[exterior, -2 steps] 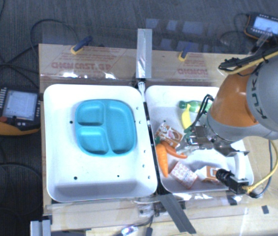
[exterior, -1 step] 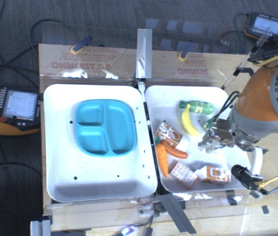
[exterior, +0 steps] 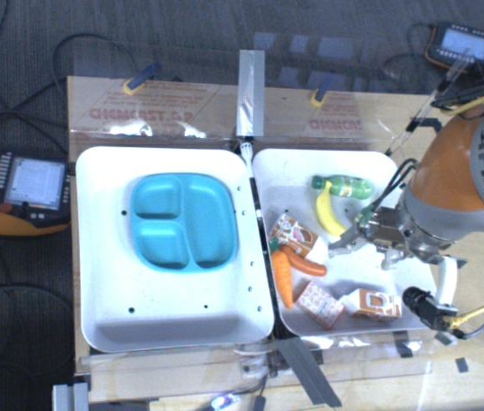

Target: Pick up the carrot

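Cardboard sheet (exterior: 164, 110): you see faint red print, too blurred to read.
Handheld screens (exterior: 29, 184): nothing you can read.

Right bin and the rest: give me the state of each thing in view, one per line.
carrot: lying flat at right bin's left wall, not gripped.
sausage: lying beside the carrot.
banana: lying flat.
green bottle: on its side.
blue tray: flat in left bin.
gripper: above right bin, holding nothing.
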`<act>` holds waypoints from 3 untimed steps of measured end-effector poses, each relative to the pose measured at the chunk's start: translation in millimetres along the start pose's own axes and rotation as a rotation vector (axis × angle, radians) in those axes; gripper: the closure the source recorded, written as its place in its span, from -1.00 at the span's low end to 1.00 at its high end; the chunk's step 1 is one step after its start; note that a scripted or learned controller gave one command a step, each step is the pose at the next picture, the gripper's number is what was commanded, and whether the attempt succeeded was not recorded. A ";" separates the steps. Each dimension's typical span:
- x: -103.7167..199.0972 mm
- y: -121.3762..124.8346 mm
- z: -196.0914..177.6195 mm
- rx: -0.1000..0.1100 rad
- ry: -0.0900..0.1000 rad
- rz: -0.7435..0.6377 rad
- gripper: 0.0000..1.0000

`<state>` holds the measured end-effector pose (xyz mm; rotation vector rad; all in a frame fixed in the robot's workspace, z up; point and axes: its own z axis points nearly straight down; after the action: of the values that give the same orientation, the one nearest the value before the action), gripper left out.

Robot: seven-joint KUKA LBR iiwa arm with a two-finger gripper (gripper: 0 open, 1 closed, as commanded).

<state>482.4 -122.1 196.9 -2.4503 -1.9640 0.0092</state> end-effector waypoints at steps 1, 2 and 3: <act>99.8 33.7 14.4 0.001 0.000 0.319 -1.00; 98.4 33.0 6.6 0.005 -0.006 0.319 1.00; 25.8 -4.1 -12.7 0.001 0.000 0.337 1.00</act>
<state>484.1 -96.0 209.6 -2.7453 -1.5248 0.0108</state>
